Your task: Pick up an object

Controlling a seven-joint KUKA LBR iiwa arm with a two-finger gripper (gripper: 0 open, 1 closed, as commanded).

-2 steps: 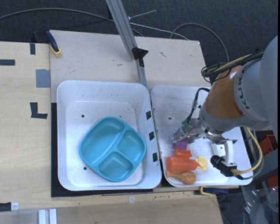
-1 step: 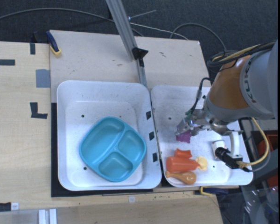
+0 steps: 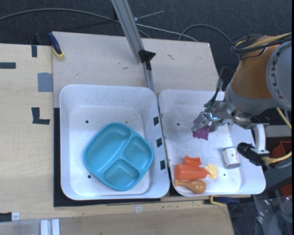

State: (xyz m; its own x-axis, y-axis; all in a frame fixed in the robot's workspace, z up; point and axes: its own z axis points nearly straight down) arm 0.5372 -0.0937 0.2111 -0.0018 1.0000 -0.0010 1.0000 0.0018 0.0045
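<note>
My gripper hangs over the middle of the right bin, reaching in from the right. A small purple object sits pinched between its fingertips and pokes out just below them. Whether the purple object still touches the bin floor I cannot tell. Near the front of the same bin lie an orange toy, a small yellow piece and a tan pear-shaped item. A white cylinder stands to the right of them.
A blue divided plate lies in the left bin. A grey metal post slants up from the bins' shared wall. The arm's black fittings hang over the right bin's right edge.
</note>
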